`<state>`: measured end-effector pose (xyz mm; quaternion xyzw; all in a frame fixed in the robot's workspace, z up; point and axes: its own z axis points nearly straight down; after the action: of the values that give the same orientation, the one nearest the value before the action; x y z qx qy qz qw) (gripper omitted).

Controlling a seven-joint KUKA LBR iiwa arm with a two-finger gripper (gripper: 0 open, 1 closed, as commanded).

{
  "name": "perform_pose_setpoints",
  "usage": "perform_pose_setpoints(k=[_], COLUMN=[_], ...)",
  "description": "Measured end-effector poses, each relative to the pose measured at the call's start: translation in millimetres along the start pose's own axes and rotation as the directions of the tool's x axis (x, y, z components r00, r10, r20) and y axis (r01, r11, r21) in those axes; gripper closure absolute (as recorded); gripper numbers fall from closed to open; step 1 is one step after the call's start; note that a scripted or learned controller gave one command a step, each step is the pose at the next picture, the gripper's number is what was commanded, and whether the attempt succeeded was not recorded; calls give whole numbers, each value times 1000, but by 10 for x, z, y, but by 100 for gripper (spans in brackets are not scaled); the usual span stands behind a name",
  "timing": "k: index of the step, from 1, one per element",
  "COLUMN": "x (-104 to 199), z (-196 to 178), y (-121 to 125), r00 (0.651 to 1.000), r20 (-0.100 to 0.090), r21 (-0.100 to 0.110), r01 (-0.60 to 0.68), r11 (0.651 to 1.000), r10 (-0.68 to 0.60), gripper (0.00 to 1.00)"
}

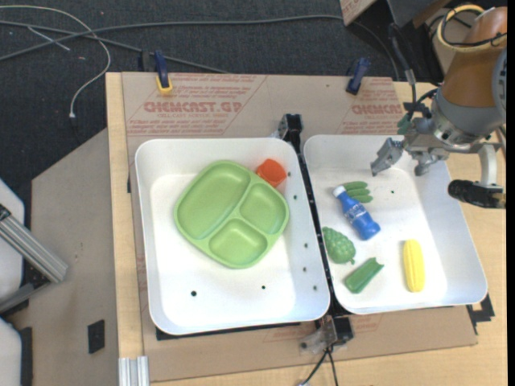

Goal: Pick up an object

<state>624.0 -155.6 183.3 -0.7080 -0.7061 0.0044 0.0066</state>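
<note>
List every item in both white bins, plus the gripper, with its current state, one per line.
Light green three-compartment plastic plate: flat in left bin, tilted diagonally.
Small orange toy: at the plate's upper right edge.
Blue bottle: lying on its side, right bin.
Green pea pod: lying by the bottle's top.
Bumpy green toy: resting near divider.
Green pepper-like piece: lying flat.
Yellow corn: lying flat.
Gripper: open, holding nothing, above right bin.

My gripper (405,158) over bare floor in the right bin (459,240), blue bottle (357,213) and yellow corn (413,264) crowding below
</note>
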Motion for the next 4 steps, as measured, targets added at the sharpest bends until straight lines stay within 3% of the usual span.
perform_pose_setpoints(k=[1,2,3,4], x=[3,108,129,116], z=[-84,448,917,826], y=[33,58,95,76], r00=[1000,1000,1000,1000], r20=[3,1,-3,2], r21=[-14,-9,-19,-15], r01=[3,4,3,4], r11=[1000,1000,1000,1000], r10=[-3,-4,-3,-4], gripper=[0,0,0,100])
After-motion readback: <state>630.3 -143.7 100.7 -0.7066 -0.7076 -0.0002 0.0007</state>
